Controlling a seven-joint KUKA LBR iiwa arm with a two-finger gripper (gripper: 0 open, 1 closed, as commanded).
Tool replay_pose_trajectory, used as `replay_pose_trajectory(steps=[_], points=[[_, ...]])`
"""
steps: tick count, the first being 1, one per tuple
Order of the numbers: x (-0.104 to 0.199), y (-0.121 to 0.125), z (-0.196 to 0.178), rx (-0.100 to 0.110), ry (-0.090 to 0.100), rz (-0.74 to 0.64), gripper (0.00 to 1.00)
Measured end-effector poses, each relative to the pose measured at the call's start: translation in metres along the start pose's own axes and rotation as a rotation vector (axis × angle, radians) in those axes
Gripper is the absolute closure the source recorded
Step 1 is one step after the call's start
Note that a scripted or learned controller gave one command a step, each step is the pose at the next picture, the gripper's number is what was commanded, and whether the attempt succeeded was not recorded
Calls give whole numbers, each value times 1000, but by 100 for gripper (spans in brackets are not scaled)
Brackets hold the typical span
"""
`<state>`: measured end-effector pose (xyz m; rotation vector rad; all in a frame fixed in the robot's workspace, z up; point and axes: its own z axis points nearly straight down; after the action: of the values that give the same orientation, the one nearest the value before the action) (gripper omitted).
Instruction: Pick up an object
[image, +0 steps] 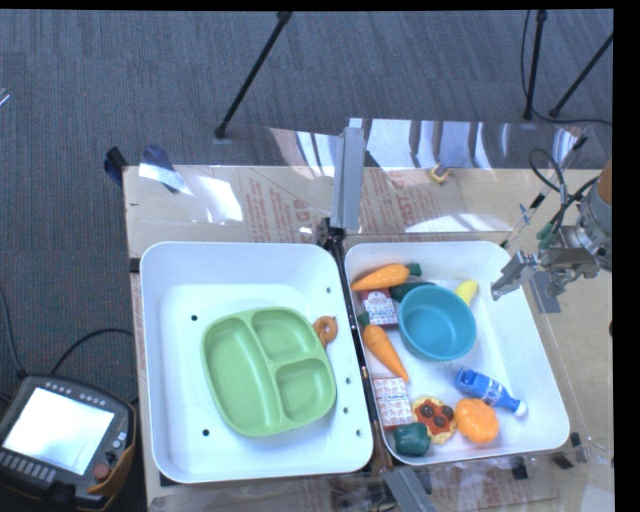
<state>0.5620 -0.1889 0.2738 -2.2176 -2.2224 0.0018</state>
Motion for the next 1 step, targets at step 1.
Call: replay_pose_trajectory(steps=[1], points=[[28, -13, 166, 14, 5, -91, 0]])
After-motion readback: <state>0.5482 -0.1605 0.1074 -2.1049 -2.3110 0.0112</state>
